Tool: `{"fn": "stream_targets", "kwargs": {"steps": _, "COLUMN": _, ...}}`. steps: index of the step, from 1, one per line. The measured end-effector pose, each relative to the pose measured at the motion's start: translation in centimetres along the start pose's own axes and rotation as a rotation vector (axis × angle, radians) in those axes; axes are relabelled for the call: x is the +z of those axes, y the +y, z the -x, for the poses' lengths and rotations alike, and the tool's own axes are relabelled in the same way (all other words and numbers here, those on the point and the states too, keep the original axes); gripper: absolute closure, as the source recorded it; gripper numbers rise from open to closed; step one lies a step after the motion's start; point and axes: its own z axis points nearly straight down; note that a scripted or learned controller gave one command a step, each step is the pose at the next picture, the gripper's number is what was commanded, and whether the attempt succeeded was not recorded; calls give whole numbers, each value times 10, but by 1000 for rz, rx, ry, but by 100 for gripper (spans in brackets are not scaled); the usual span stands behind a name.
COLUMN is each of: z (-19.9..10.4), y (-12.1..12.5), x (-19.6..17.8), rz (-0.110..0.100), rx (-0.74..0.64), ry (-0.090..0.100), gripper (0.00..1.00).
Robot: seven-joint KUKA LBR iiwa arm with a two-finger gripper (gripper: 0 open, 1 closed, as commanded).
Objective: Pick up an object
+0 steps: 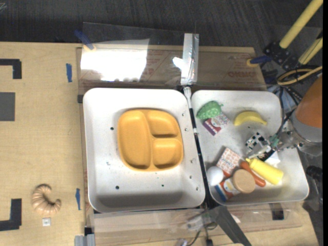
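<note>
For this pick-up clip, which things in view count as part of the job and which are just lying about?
Part of the job: claw; right bin with banana, green toy, yellow bottle, jar, small card.

Lying about: left bin, yellow divided tray, croissant on the bench.

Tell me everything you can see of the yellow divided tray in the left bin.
The yellow divided tray looks like moulded plastic with rounded corners and three compartments: one long one on the left, two smaller ones stacked on the right. It lies flat and upright, near the middle of the left bin. Nothing lies in it or touches it.
</note>
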Motion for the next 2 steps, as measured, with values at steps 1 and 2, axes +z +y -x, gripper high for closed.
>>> {"fn": "stream_targets", "kwargs": {"steps": 1, "z": -59, "y": -25, "x": 2, "rz": -6, "rx": 72, "ry": -10, "gripper": 0}}
{"fn": "stream_targets", "kwargs": {"steps": 2, "z": -57, "y": -23, "x": -8, "rz": 0, "rx": 74, "ry": -14, "gripper": 100}}
